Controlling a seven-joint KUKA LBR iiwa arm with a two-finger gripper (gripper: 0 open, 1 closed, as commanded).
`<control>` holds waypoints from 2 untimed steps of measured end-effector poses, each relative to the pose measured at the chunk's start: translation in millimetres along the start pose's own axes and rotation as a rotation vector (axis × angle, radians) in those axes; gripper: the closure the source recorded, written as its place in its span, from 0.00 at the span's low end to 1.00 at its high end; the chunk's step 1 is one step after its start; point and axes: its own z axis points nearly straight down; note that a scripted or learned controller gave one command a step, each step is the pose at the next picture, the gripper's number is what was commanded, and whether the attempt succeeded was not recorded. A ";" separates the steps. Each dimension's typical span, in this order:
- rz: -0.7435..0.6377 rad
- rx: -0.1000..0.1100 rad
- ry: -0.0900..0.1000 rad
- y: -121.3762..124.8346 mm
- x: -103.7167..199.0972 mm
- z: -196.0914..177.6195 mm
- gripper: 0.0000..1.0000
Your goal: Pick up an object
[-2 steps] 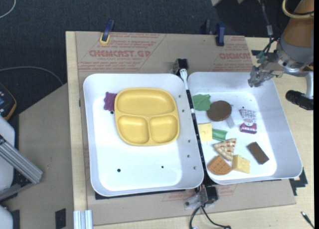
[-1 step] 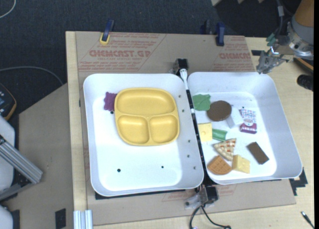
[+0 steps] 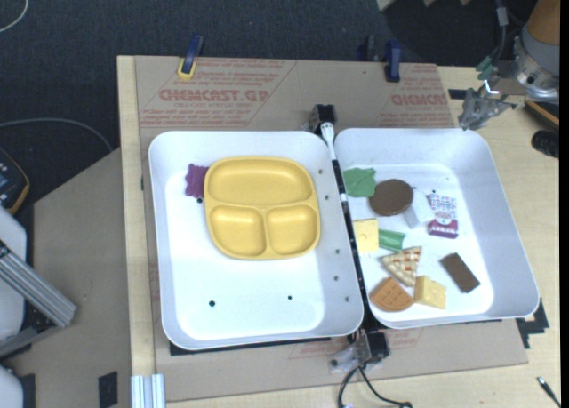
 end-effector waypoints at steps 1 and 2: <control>-0.004 0.005 0.004 -3.1 57.5 -10.2 1.00; -0.003 0.007 0.005 -18.6 103.4 -5.7 1.00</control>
